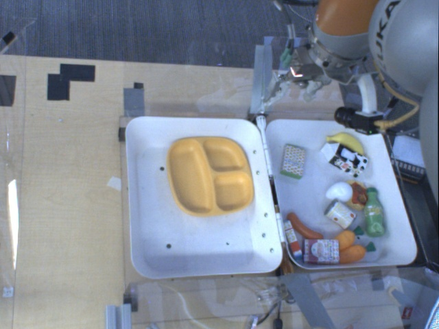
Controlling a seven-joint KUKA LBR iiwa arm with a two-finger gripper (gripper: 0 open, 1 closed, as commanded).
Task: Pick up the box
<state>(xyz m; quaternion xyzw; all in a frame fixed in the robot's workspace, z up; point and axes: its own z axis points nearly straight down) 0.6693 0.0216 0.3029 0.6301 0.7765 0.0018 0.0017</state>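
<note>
A small green patterned box (pixel 293 161) lies flat in the right bin (pixel 405 242), near its far left corner. A black-and-white carton (pixel 348 160) sits to its right, and a red box (pixel 321 251) lies at the bin's near edge. My gripper (pixel 298 74) hangs above the bench beyond the far rim of the bins, well behind the green box and clear of everything in the bin. The grey arm with its orange band (pixel 350 5) fills the top right corner.
The right bin also holds a banana (pixel 346 141), a white egg (pixel 337 191), a small can (pixel 340 214), a green bottle (pixel 374 213), a sausage (pixel 304 226) and an orange carrot (pixel 350 247). A yellow divided tray (pixel 209 175) lies in the left bin (pixel 147 252).
</note>
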